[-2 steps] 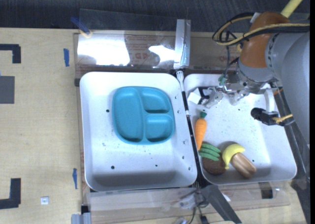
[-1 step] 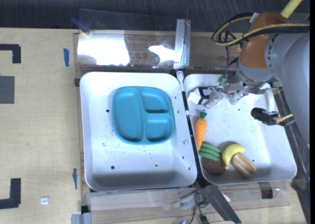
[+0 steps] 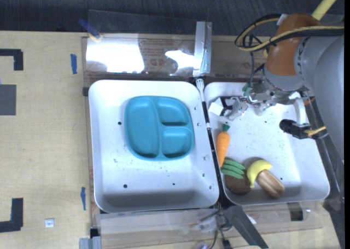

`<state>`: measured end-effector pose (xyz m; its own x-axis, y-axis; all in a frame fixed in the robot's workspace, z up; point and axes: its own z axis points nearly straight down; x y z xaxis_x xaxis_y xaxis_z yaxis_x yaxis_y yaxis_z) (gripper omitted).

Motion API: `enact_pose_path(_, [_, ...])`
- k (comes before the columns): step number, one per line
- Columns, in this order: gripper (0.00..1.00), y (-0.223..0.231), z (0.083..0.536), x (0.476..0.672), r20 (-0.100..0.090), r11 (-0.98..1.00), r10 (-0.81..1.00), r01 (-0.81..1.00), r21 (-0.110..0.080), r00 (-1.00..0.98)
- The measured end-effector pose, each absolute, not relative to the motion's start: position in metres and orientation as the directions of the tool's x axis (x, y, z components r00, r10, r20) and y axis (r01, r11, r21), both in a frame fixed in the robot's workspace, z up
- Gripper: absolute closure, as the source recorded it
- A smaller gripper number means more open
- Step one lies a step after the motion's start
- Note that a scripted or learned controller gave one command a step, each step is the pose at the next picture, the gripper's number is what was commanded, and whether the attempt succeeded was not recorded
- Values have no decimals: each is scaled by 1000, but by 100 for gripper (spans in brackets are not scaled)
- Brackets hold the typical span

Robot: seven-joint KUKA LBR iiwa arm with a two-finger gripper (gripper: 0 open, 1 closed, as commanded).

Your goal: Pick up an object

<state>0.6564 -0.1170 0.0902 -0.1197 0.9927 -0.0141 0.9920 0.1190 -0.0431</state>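
Camera view, desk point(image 3: 44, 149): pale wood surface carrying two shallow white bins side by side, with black corner marks and short strips of blue tape on its left part.
Left bin point(image 3: 104, 182): white, speckled with small dark dots; it holds a blue divided plate point(image 3: 158, 127) with three compartments, lying flat near the bin's middle.
Right bin point(image 3: 306, 177): white, touching the left bin along a shared rim; it holds the toy foods.
Toy carrot point(image 3: 223, 145): orange with a small green top, lying along the right bin's left wall, top pointing away from the camera.
Green-and-brown toy point(image 3: 235, 175): striped green over a dark brown rounded base, just below the carrot; its kind is unclear.
Toy banana point(image 3: 256, 169): yellow, curved, touching the green-and-brown toy.
Tan toy point(image 3: 269, 182): rounded, tan-brown, beside the banana near the bin's front wall.
Arm point(image 3: 322, 67): grey with an orange band, reaching in from the right over the right bin's far end.
Gripper point(image 3: 236, 106): low over the bin's far-left corner, just above the carrot's top.
Fingers: cannot tell whether spread or pressed together.
Clear panel point(image 3: 142, 51): reflective sheet behind the left bin.
Writing: none readable on any item.
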Motion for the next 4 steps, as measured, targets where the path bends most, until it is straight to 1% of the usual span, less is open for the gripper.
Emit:
enact_pose_path(1, [0,-119,89,657,-8,111,994,993,-45,-112])
enact_pose_path(2, [0,-106,89,641,-4,18,1000,1000,-6,-18])
enact_pose_path(3, [0,-104,87,655,-3,15,1000,998,-55,-15])
enact_pose_path(4, [100,-102,96,655,0,16,1000,998,-59,-16])
